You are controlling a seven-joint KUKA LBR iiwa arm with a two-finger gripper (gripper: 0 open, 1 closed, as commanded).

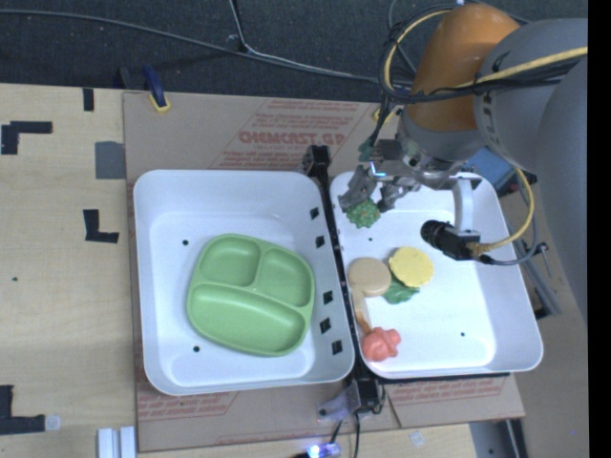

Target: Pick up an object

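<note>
The hand (374,197) hovers low over the upper left corner of the right bin (468,313), right at a small green toy (364,216), likely its chosen target. Whether it is apart or clamped I cannot tell. Red print on the cardboard (191,132) beneath reads "CHEMCAST GP".

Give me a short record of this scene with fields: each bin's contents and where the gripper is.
left bin: green divided plate
right bin: dark green piece, tan disc, yellow piece, red piece
gripper: above right bin's far left corner, directly over dark green piece
grasp: cannot tell
</note>
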